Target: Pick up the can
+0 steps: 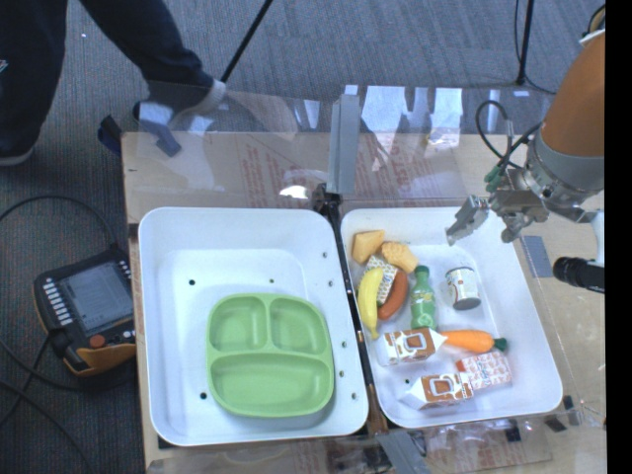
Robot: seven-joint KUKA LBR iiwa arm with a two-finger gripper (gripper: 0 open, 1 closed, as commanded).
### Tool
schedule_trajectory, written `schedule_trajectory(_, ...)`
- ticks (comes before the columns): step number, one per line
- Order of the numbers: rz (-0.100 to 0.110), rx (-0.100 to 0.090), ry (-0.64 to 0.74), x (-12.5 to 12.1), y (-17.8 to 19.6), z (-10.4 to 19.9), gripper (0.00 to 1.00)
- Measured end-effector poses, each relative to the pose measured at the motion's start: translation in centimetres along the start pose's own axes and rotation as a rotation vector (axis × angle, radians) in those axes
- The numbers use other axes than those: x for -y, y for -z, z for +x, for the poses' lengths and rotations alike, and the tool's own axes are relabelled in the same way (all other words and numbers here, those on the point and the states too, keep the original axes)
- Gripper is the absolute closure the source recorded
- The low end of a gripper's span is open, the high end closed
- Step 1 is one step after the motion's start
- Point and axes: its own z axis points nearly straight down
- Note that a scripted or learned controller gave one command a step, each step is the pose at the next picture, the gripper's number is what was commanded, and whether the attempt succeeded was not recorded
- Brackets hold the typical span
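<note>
can (461,288) top clear, bottle (423,298) just left

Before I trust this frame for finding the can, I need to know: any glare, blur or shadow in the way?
Camera view: the can is small but sharp, evenly lit, with no strong shadow; bright glare sits on the clear panel behind the bins, away from it; the claw is slightly soft.

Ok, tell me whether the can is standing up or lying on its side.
Upright, it seems. The can shows its round top towards the camera, with the labelled side below it, in the right bin beside the green bottle.
</note>
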Motion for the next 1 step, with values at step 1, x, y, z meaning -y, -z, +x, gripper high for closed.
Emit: schedule_trajectory(1, 0.001, -0.001, -0.005, 0.43, -11.2, -0.71, 0.0)
